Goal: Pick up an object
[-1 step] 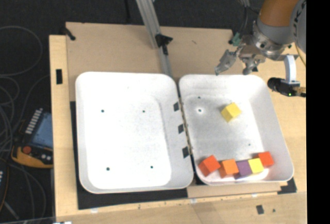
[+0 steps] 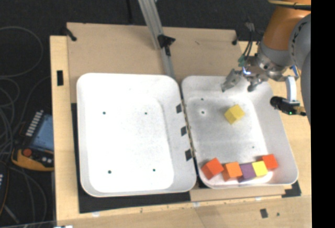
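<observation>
The yellow cube point(image 2: 234, 114), likely light and rigid, sits at five o'clock from the open, empty end effector point(image 2: 241, 84); grip opposite flat faces.

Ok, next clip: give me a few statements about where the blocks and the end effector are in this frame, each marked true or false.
1. A yellow block lies alone near the middle of the right bin. True.
2. The left bin holds a row of blocks. False: the row, from the orange-red block to the red block, lies along the right bin's near edge.
3. The end effector is over the right bin's far edge, fingers spread. True.
4. The end effector holds the yellow block. False: that block lies on the bin floor, apart from the fingers.
5. A purple block sits in the row. True.
</observation>
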Controlling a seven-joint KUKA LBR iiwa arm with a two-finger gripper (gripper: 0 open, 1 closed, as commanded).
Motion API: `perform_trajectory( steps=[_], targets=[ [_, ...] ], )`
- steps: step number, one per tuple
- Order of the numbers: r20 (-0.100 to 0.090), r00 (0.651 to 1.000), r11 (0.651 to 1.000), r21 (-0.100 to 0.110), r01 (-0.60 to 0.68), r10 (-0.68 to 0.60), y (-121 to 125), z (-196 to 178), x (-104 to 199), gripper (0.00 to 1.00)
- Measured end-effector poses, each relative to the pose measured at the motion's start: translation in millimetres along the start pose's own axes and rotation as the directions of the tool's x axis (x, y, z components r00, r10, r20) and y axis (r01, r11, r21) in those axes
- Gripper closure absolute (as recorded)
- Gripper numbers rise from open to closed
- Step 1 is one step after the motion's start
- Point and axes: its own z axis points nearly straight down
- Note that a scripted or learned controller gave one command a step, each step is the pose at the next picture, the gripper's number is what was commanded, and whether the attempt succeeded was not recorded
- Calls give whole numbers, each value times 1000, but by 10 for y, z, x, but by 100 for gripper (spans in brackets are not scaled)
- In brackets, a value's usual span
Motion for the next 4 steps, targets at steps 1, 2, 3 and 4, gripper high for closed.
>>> perform_trajectory(
  steps=[1, 2, 3, 4],
  targets=[
    [-1, 1000, 1000, -1, 2, -2, -423, 665, -72, 0],
    [-2, 1000, 1000, -11, 9, -9, 3, 620, 167, 0],
    [0, 1000, 1000, -3, 1, -1, -612, 636, 15, 0],
    [-1, 1000, 1000, -12, -4, 4, -582, 520, 13, 100]
  ],
)
